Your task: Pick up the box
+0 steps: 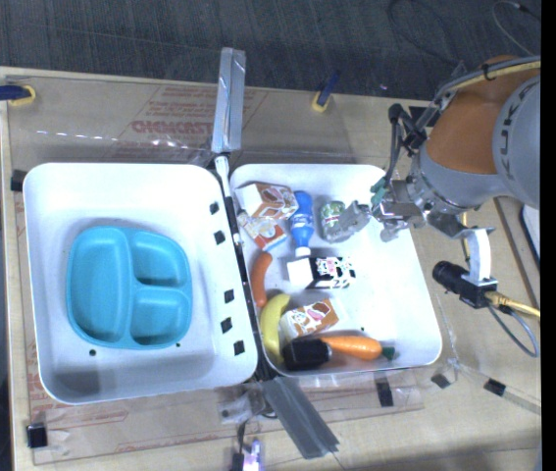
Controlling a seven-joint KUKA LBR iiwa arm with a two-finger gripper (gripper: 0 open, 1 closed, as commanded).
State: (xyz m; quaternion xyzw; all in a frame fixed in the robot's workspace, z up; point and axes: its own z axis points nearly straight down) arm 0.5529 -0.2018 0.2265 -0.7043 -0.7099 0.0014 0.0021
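Over the right bin: grey arm's two-finger gripper (368, 214) hovers by the far right rim, beside a small silvery-green wrapped object (333, 218).
Claw: nothing between its fingers; spread or closed, I cannot tell.
Box: small brown-and-white printed carton (271, 204) lies at the shallow white right bin's (417, 297) far left, beside a blue bottle (301, 218).
Left bin: blue sectioned plastic tray (128, 285).
Progress: box not yet lifted; approach, grasp and lift all remain, I judge.
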